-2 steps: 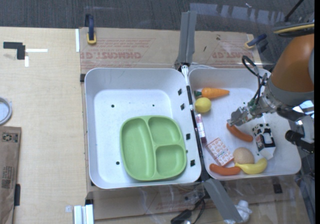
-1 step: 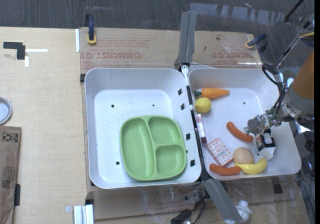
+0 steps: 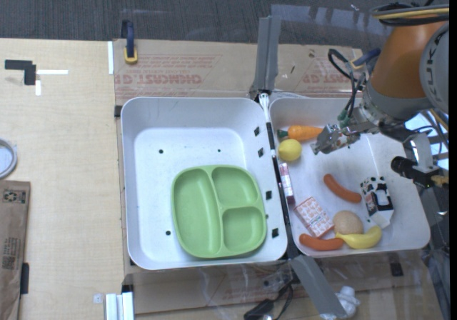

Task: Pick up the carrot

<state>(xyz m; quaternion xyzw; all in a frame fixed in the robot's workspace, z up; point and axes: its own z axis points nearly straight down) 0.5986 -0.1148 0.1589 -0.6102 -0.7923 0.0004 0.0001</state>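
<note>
The carrot (image 3: 307, 131), orange with a green stub at its left end, lies along the far wall of the right bin (image 3: 410, 236), just above a yellow lemon (image 3: 289, 149). My gripper (image 3: 329, 141) hangs low over the same bin. It sits immediately right of the carrot's thick end and slightly nearer the camera. From this slant I cannot tell whether it touches the carrot. The grey arm with its orange band reaches in from the upper right.
The right bin also holds a red sausage (image 3: 341, 188), a pink box (image 3: 313, 215), a tan round item (image 3: 348, 223), a banana (image 3: 360, 238), an orange-red piece (image 3: 321, 243) and a black-and-white object (image 3: 376, 196). A green divided plate (image 3: 218, 211) lies in the left bin (image 3: 136, 168).
</note>
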